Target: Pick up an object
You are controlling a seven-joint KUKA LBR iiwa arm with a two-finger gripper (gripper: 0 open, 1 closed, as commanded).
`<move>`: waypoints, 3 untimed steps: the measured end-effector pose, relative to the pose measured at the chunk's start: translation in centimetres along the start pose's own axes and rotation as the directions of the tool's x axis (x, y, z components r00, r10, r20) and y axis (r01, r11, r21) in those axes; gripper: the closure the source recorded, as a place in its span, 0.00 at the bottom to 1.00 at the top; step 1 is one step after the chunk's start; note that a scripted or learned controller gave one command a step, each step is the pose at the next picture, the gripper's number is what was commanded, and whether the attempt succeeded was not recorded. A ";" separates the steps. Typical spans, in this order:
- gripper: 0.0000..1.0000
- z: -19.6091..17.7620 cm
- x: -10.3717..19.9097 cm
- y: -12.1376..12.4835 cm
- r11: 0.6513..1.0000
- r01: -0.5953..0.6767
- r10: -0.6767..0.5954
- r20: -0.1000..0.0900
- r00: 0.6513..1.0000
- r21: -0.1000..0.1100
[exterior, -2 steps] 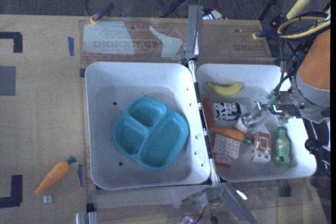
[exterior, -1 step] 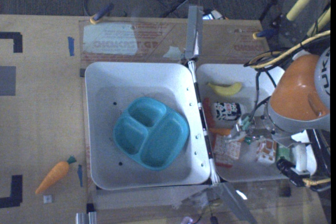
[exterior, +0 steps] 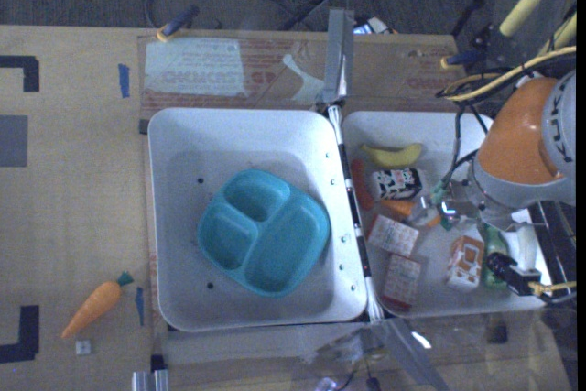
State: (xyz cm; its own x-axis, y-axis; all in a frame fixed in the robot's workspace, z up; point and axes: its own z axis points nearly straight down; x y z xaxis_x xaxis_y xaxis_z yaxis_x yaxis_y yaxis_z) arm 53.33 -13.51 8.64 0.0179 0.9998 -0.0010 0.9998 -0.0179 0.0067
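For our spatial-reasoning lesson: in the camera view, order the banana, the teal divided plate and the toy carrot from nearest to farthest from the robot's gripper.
1. Banana: right bin, far edge, nearest the gripper.
2. Teal divided plate: left bin, middle.
3. Toy carrot: on the bench, left of both bins, farthest.

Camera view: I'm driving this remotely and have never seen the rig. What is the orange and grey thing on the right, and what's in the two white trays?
That is the robot arm, seen from a fixed camera above the bench looking down at a slant. It reaches in from the right over the right bin. Its gripper hangs low among the clutter there: a banana, a black and white carton and several small packets. I cannot tell whether it holds anything. The left bin holds a blue divided plate. A toy carrot lies on the bench outside the bins.
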 end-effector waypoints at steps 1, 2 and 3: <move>0.00 -0.3 -4.4 0.0 0.998 -0.070 0.070 -0.024 0.997 0.005; 1.00 -1.2 -4.9 0.1 0.997 -0.073 0.073 -0.008 0.997 -0.003; 1.00 -11.0 -0.5 3.4 0.911 -0.412 0.412 0.003 0.911 0.006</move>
State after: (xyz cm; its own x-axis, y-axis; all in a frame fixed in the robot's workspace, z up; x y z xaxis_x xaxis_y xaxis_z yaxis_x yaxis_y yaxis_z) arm 56.67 -14.11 19.67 0.4284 0.9036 -0.0008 0.9036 -0.4284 0.0001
